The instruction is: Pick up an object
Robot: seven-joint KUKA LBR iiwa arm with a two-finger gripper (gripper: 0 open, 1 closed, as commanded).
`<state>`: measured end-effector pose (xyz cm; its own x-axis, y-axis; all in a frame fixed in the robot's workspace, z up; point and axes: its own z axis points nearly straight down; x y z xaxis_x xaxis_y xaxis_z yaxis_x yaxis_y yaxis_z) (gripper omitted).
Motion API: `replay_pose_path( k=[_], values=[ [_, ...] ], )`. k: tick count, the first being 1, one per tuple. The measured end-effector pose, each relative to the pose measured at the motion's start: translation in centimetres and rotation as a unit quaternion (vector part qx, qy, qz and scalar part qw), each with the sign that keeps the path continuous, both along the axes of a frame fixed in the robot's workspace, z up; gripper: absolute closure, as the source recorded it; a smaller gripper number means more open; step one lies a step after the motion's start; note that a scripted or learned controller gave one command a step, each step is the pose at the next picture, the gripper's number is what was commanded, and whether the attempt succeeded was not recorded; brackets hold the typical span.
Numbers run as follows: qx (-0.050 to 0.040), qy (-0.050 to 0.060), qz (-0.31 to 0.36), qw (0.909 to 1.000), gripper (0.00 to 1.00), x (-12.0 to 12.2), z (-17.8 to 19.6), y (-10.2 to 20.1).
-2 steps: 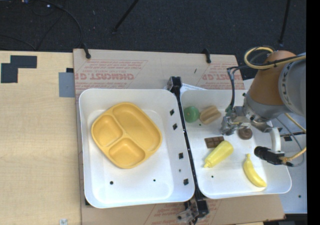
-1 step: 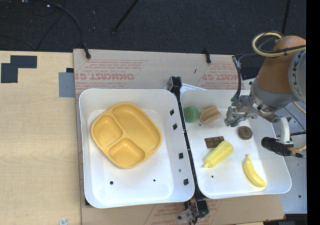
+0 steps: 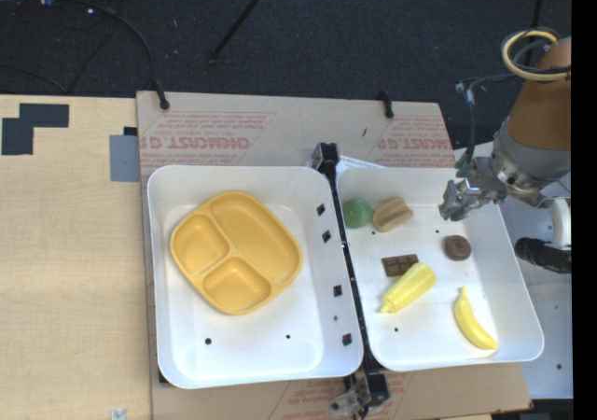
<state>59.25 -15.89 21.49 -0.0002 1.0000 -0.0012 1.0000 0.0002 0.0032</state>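
Fingers: the arm's grey two-finger gripper [image 3: 454,201] hangs over the upper right of the right-hand shallow white bin [image 3: 522,315]; its tips point down and left, and whether they stand apart or together cannot be told at this size. Nothing shows between them.
Nearest candidate: small round brown disc-shaped piece [image 3: 456,247], just below the gripper, lying flat on the bin floor.
Other candidates: green ball [image 3: 357,213] touching a tan bread-roll-shaped toy [image 3: 393,214]; dark brown chocolate-like square [image 3: 399,265] touching a yellow corn-cob-shaped toy [image 3: 408,288]; yellow plastic banana [image 3: 474,320] near the lower right rim.
Left bin: yellow divided plastic plate [image 3: 235,250], three compartments, sitting alone.
Risk, low profile: the disc looks thin; the tips may close above it or skid it away.
Risk, crowding: the paired items touch, so a descent may nudge a neighbour rather than seat a grasp.
Risk, rim: the banana lies close to the wall; the gripper could strike it.
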Motion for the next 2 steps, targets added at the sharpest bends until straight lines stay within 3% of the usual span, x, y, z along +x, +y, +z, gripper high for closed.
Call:
replay_pose_path(
  k=[1, 2],
  values=[
    [0.0003, 0.000, 0.001, 1.0000, 1.00, 0.2, 4.4, 0.4],
    [0.0016, 0.003, 0.002, 1.0000, 1.00, 1.0, 2.9, 6.0]
  ],
)
